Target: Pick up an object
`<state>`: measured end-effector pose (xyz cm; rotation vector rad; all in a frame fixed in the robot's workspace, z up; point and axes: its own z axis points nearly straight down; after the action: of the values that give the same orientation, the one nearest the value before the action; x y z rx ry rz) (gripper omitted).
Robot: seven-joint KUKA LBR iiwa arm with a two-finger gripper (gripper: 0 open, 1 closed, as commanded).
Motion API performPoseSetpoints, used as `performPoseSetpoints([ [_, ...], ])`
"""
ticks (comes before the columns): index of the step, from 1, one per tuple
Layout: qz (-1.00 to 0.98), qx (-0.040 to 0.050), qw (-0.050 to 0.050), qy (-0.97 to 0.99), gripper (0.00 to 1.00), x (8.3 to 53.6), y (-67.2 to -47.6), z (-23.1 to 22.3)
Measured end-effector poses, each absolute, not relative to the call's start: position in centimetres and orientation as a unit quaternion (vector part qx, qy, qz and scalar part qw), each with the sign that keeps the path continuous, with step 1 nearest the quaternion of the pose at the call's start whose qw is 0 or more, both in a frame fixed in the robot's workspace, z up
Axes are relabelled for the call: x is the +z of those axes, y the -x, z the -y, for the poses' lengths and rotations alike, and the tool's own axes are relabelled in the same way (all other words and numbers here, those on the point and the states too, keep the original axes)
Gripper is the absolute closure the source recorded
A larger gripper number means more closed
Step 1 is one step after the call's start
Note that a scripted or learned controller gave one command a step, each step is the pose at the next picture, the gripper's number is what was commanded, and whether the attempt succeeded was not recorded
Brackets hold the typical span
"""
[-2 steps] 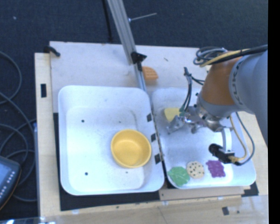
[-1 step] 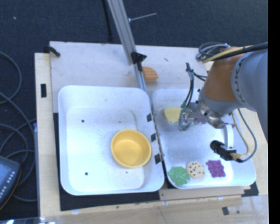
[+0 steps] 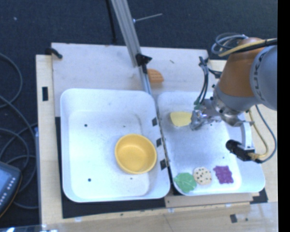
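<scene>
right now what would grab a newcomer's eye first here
The yellow bowl in the left bin stands out most. Next, the grey and orange arm's gripper sits beside a pale yellow piece in the right bin.

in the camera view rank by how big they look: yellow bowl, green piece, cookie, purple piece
1. yellow bowl, clearly the largest
2. green piece
3. purple piece and cookie: they look about alike, so no ranking between them
</scene>
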<state>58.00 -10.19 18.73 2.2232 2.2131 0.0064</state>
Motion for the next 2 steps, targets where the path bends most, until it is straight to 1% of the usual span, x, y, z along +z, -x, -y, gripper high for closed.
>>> performPoseSetpoints([
  [1,-0.708,0.0023,0.003,-0.706,1.00,24.4,-59.0,10.9],
  [2,-0.708,0.0021,0.003,-0.706,1.00,29.5,-59.1,11.0],
])
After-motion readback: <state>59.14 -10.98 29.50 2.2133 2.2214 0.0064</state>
